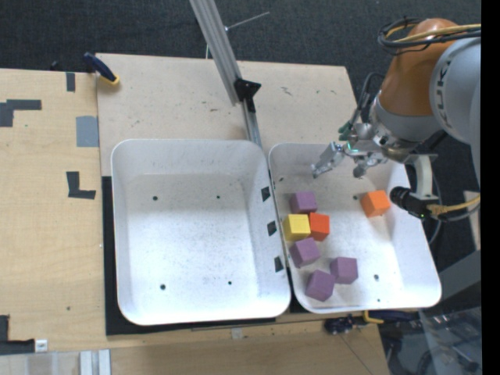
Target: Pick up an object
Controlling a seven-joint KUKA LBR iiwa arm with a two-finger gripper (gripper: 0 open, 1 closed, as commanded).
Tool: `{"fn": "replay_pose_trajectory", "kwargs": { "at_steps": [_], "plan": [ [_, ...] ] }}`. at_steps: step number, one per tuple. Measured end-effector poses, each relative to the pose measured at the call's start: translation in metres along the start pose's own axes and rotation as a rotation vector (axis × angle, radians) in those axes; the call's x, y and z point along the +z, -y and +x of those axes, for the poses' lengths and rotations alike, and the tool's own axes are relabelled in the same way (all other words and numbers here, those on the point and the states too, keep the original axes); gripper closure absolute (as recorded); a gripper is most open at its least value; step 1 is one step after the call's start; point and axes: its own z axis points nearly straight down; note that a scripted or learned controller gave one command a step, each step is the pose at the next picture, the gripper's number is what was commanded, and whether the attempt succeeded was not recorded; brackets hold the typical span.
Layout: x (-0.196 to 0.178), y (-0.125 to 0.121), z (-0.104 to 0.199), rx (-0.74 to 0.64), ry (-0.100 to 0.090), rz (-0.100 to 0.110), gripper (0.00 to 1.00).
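My gripper [341,166] hangs over the back of the right bin [406,283], its two fingers spread apart with nothing between them. The blocks lie nearer the front: a purple block [303,202], a yellow block [297,226] touching an orange-red block [319,225], and three more purple blocks [305,251] [344,269] [319,285] below them. A separate orange block [376,202] sits to the right, just below and right of the fingers.
The left bin [187,233] sits beside the right one, sharing a rim with black clips. A metal rail [223,49] runs diagonally behind the bins. A blue-and-yellow tool [101,67] lies on the bench at the back left.
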Motion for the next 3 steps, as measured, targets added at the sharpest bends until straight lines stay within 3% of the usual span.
{"fn": "replay_pose_trajectory", "kwargs": {
  "at_steps": [1,2,3],
  "plan": [
    [0.046,-0.004,0.005,0.0,0.001,0.004,0.0],
    [0.093,0.001,0.001,0.002,-0.002,-0.011,0.0],
    [0.095,-0.004,0.001,0.001,0.003,-0.023,0.0]
  ]
}}
